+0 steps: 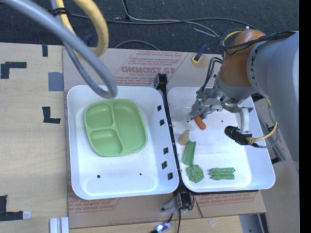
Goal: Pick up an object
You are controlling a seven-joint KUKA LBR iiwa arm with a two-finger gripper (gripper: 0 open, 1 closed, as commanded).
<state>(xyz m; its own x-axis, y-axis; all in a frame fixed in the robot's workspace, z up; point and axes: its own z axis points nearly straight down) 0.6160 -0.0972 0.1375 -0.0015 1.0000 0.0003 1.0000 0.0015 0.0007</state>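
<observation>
My gripper [200,112] hangs over the upper left part of the right bin [252,152], under the grey wrist with its orange band. A small orange carrot-like piece [200,124] lies right at the gripper's lower tip; whether it is touched or gripped is hidden. Further down the bin lie a tan lump [183,138], a flat green strip [189,152], a green broccoli floret [195,173] and a green bean pod [222,173].
The left bin [80,174] holds a green divided plate [115,127]. A black divider [168,135] runs between the two bins. A grey hose [77,57] and a yellow hose [97,18] cross above the left bin's far corner. A black cable connector [237,134] dangles beside the wrist.
</observation>
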